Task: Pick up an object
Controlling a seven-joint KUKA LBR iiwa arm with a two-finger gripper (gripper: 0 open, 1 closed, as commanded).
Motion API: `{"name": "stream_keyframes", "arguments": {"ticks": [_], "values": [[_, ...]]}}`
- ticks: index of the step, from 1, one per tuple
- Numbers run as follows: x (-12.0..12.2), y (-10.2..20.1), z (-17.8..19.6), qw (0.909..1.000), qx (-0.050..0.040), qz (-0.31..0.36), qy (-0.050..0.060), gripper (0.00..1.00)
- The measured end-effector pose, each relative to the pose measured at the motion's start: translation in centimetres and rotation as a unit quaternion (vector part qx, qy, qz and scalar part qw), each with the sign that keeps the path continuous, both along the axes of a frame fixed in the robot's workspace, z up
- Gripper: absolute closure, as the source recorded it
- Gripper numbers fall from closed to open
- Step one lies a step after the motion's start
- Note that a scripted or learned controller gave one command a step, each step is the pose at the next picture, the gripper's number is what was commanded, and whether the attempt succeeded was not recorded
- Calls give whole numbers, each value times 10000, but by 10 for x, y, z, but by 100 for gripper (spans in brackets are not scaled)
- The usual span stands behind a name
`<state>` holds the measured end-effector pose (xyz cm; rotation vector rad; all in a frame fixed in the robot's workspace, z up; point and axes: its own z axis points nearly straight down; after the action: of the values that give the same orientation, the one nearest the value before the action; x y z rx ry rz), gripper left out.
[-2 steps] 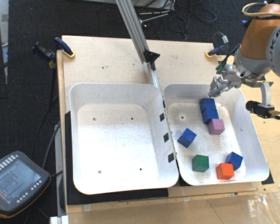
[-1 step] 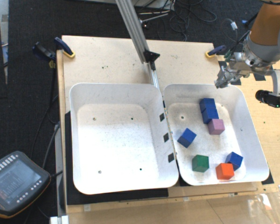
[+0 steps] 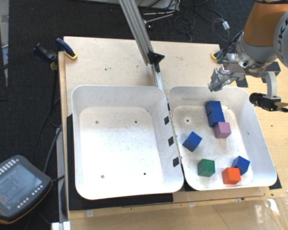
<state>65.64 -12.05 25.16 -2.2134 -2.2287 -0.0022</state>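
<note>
The right bin [image 3: 259, 143] holds several blocks. A long dark blue block [image 3: 214, 113] lies near the back, with a purple cube [image 3: 222, 129] touching its front end. A blue cube [image 3: 192, 141] sits at the bin's left middle. Near the front lie a green cube [image 3: 206, 167], an orange cube [image 3: 231, 176] and a small blue cube [image 3: 241, 164]. My gripper [image 3: 216, 85] hangs above the bin's back rim, a little behind the long blue block, with nothing visible between its fingers.
The left bin [image 3: 81, 128] stands beside the right one on the tan bench. A slanted metal pole [image 3: 137, 25] comes down to the bins' shared back corner. Clamps [image 3: 62, 49] grip the bench's back left. A teach pendant [image 3: 14, 188] lies at the lower left.
</note>
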Motion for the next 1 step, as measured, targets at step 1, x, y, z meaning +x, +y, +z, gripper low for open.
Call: {"name": "stream_keyframes", "arguments": {"ticks": [1], "values": [[-9,57,-12,10000,1,7,10,100]]}}
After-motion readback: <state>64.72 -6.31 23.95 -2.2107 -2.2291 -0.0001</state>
